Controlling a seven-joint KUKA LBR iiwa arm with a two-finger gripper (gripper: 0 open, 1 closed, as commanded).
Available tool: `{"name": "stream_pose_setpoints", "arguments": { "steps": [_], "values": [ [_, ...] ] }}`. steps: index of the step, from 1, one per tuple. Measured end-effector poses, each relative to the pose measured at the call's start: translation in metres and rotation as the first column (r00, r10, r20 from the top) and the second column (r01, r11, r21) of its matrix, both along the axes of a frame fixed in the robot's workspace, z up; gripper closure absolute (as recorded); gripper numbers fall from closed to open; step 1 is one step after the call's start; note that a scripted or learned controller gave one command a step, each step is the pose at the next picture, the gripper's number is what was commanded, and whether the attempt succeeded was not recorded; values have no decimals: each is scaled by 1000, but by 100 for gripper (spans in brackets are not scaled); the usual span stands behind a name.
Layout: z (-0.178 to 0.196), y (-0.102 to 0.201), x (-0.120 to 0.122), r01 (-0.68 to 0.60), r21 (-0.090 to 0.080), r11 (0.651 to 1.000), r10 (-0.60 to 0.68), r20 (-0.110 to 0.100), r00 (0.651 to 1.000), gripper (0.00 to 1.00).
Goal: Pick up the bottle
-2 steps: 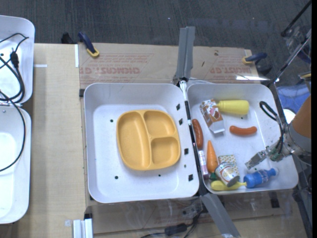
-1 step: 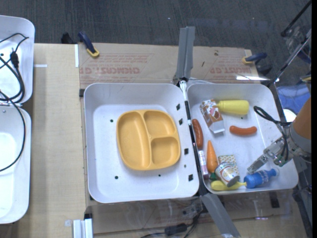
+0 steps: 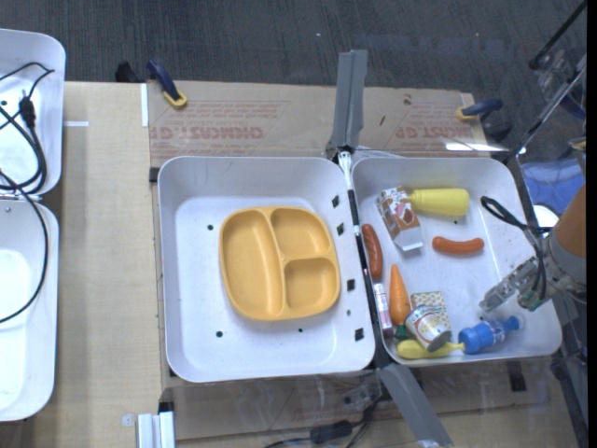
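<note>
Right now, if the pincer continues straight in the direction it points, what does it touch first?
Probably the bin floor just above the blue bottle; the pincer points lower-left, but depth is unclear.

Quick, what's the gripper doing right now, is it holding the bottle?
Gripper: open, holding nothing, hovering just above the blue bottle in the right bin.

— Placed where, this camera view?
— Fixed above the bench [image 3: 93,250], looking down at a slant.
— Facing which way?
— Toward the dark floor at the top edge; left bin [image 3: 187,278] and right bin [image 3: 508,180] both inside, side by side.
— Near or far?
— Rather far: both bins complete, also bench around them, cardboard sheet [image 3: 280,119] behind.
</note>
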State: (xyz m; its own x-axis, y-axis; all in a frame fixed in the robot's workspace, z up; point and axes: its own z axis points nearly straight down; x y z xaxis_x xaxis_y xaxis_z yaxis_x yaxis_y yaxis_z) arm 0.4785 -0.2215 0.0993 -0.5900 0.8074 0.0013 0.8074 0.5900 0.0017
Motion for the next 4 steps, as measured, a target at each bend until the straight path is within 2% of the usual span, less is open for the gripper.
{"name": "stream_pose_setpoints", "arguments": {
  "steps": [1, 2, 3, 4],
  "values": [
    [0, 0, 0, -1, 0, 1000, 1, 0, 1000, 0],
    [-5, 2, 4, -166, -3, 986, 166, 9, 986, 0],
    [2, 1, 3, -162, -3, 987, 162, 6, 987, 100],
    [2, 1, 2, -163, -3, 987, 163, 6, 987, 0]
  ]
}}
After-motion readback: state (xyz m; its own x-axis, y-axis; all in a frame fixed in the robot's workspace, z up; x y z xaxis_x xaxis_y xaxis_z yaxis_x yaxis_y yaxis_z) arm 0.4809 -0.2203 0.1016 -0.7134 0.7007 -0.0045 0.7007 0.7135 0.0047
